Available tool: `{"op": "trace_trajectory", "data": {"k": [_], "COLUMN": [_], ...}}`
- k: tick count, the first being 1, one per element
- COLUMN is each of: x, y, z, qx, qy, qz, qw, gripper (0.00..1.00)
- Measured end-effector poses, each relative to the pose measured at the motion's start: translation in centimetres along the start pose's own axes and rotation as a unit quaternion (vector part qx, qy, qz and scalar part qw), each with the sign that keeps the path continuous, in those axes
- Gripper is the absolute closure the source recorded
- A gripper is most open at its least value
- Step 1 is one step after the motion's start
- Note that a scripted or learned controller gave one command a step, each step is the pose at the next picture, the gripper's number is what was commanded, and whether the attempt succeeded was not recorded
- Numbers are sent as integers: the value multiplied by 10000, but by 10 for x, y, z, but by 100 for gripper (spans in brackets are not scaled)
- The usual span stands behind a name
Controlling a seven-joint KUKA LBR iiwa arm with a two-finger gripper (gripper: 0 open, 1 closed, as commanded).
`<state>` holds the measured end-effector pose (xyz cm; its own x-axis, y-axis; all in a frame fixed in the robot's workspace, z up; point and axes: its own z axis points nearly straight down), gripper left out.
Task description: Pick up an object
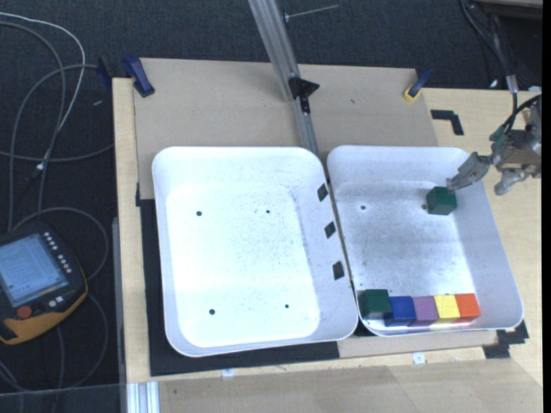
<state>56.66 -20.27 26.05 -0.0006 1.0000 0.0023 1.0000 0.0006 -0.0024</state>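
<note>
A dark green cube (441, 200) lies alone in the upper part of the right bin (405, 248). Along that bin's front wall runs a row of blocks: green (374, 301), blue (401, 307), purple (425, 307), yellow (446, 305) and orange (467, 304). My gripper (484, 177) hangs over the right bin's far right corner, open, with nothing between its fingers. Its left finger (465, 171) ends just up and to the right of the dark green cube; I cannot tell whether it touches it.
The left bin (241, 248) lies beside the right one, its rim touching at the middle. A metal rail (275, 33) slants down to the gap between the bins. A teach pendant (34, 274) and cables sit on the floor to the left.
</note>
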Motion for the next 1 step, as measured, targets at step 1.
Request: {"op": "trace_trajectory", "data": {"k": [1], "x": [-15], "y": [49], "z": [133], "qx": [30], "qy": [4], "qz": [-7], "qw": [10000], "gripper": [0]}}
